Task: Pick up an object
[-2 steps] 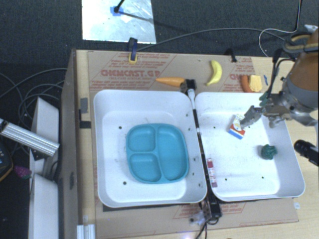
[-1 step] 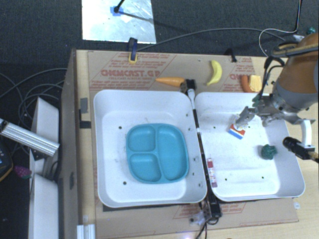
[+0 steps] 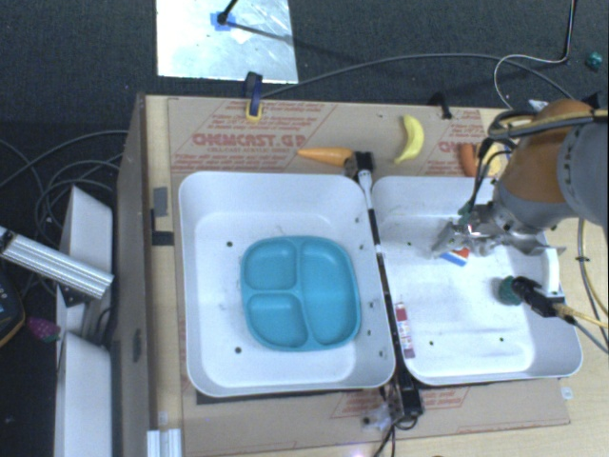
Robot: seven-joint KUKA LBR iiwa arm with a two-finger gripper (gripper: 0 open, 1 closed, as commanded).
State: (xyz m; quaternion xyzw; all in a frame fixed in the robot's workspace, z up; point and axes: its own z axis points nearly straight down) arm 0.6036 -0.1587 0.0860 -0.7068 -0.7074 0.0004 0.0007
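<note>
Where the gripper (image 3: 455, 244) hangs just 12 o'clock of the right bin's (image 3: 495, 360) middle, its grip impossible to tell, one small red-and-blue packet (image 3: 461, 256) lies just beside it at 6 o'clock, its long axis running roughly 10 to 4 o'clock. One tube (image 3: 402, 327) lies at 8 o'clock, pointing 12 to 6. One blue plate (image 3: 300, 288) sits in the left bin (image 3: 209, 217).

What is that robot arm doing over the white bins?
The arm reaches into the right bin, with its claw low beside a small red and blue thing. I can't tell whether it has grabbed it. A blue plate sits in the left bin. A banana and a carrot lie behind the bins.
</note>
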